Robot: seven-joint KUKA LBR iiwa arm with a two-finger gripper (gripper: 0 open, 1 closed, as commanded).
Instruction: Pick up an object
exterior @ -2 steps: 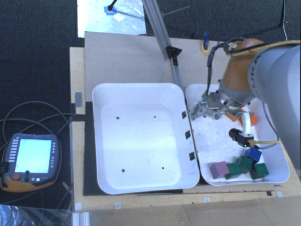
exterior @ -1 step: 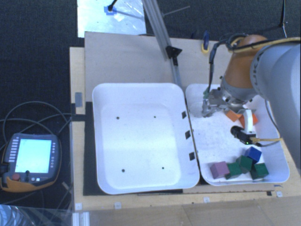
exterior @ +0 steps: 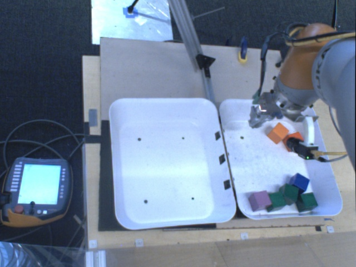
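My gripper [exterior: 257,117] hangs over the far left part of the right bin [exterior: 245,204], under the grey wrist with its orange band. An orange block [exterior: 277,132] lies just right of the gripper, apart from it, on the bin floor. Near the bin's front right corner sits a cluster: a pink-purple block [exterior: 258,200], a dark green block [exterior: 276,201], another green block [exterior: 290,192], a blue block [exterior: 300,181] and a third green block [exterior: 306,202]. Nothing shows in the gripper.
The left bin [exterior: 119,149] sits beside the right one, joined by black clips. A slanted metal pole [exterior: 189,32] stands behind the bins. A teach pendant [exterior: 36,191] with its cable lies off the bench at left. A black cable end [exterior: 297,147] trails from the arm over the right bin.
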